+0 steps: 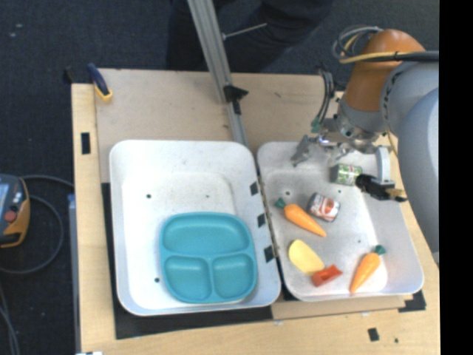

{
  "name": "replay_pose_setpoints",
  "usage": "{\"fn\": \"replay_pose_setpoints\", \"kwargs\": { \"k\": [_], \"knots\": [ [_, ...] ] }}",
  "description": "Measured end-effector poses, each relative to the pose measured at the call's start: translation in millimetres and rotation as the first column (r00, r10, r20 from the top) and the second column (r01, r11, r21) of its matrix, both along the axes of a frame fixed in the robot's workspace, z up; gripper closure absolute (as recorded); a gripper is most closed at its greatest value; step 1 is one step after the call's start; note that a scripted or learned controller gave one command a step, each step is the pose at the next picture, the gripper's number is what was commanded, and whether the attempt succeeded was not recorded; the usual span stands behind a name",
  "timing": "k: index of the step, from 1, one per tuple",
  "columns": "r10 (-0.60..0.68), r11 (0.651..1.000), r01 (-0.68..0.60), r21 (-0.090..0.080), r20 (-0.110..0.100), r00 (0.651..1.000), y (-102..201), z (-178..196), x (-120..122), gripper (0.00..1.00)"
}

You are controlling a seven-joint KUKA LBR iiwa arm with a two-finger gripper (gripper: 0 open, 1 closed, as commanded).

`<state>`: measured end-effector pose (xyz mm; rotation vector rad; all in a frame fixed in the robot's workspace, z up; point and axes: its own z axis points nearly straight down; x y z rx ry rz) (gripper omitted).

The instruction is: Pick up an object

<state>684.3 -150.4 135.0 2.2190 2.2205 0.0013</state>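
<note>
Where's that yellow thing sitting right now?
The yellow piece lies in the right bin, near its front edge, touching a small red piece and just below the carrot in the bin's middle.

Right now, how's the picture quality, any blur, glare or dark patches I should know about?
Camera view: the whole frame is slightly soft; both white bins are bright but keep their speckle, with no hard glare; the floor around the bench is very dark; the gripper is too blurred to make out; the carrots and teal tray read clearly.
</note>
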Motion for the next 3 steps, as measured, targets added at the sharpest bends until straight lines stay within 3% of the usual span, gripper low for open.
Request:
{"fn": "replay_pose_setpoints", "kwargs": {
  "k": [1, 3],
  "knots": [
    [0.002, 1.0, -0.002, -0.002, 0.003, 1.0, -1.0, 10.2, 0.9, 1.0],
    [0.001, 1.0, -0.001, -0.001, 0.004, 1.0, -7.8, 110.1, -4.8, 1.0]
  ]
}}
